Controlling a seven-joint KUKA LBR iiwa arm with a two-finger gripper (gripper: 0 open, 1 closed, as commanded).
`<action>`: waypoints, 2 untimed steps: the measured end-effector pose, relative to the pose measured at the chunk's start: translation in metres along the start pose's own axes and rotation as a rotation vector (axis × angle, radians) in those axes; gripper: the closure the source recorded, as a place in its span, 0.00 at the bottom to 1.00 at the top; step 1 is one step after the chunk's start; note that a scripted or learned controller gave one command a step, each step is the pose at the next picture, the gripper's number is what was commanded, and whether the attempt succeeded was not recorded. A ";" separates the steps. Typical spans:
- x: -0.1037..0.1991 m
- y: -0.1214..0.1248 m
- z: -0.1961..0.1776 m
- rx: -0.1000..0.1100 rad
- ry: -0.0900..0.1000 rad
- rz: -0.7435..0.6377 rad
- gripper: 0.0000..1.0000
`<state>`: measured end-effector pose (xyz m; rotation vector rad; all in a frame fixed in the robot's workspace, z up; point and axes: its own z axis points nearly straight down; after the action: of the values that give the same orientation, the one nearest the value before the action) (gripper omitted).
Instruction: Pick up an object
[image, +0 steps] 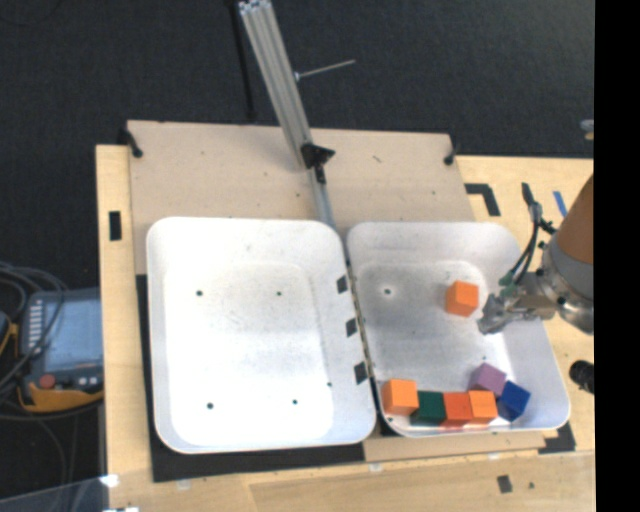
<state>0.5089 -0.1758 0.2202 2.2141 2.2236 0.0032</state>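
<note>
1. We see the left bin (250, 330) with its whole floor bare and open to a reach from above.
2. In the right bin (420, 260), a lone orange cube (461, 298) sits mid-floor with free room on its left.
3. The gripper (492, 318) crowds the cube's right.
4. Along the near wall, a row of blocks (455, 402) packs tightly, touching.
5. A slanted metal pole (290, 110) crosses above the far edge.

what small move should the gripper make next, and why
Probably a short shift toward the left of the view, to centre over the lone orange cube. The gripper sits just right of it in the right bin, and that cube stands apart from the blocks crowded along the near wall.
</note>
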 end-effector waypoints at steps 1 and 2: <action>0.052 0.024 -0.011 0.001 0.002 -0.004 1.00; 0.096 0.040 -0.021 0.002 0.002 -0.003 1.00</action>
<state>0.5488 -0.0795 0.2410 2.2126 2.2287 0.0039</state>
